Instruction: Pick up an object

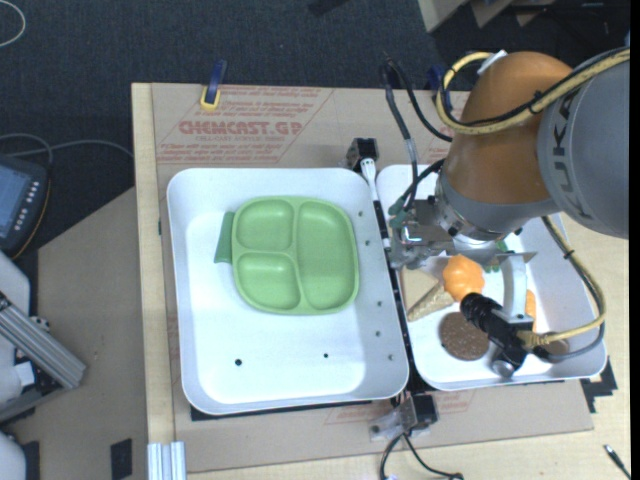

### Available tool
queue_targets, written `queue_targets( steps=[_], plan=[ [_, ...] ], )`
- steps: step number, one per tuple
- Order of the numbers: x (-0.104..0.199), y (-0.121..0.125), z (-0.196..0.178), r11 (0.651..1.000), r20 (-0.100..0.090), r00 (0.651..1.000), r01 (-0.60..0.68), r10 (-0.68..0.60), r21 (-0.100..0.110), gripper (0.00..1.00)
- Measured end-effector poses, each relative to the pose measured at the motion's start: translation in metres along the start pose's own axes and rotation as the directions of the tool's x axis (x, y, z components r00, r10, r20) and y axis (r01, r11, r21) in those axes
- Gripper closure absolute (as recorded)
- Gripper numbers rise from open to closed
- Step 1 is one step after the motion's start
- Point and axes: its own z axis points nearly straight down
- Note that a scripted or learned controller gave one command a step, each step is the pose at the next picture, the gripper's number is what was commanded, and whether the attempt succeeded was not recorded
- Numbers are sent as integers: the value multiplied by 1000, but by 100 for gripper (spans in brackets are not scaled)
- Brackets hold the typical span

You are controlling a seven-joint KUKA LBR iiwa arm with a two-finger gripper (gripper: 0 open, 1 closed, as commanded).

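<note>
Now: arm over right bin [590, 298].
End effector [415, 238] state unclear; orange ball [463, 276], brown disc [463, 339] below; green divided plate [296, 254] in left bin [200, 268].

From where I stand the arm's orange band [505, 133] and grey wrist cover most of the right bin [575, 368], and the gripper beneath is hidden, so its fingers cannot be judged. The orange ball [462, 276], the tan wedge [428, 300] and the brown disc [462, 338] are each partly covered. The arm runs off the right edge.
</note>
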Motion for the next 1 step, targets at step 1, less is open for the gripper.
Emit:
queue_targets(
  steps=[1],
  plan=[
    [4,-2,20,1000,3,1000,-6,6,1,100]
  ],
)
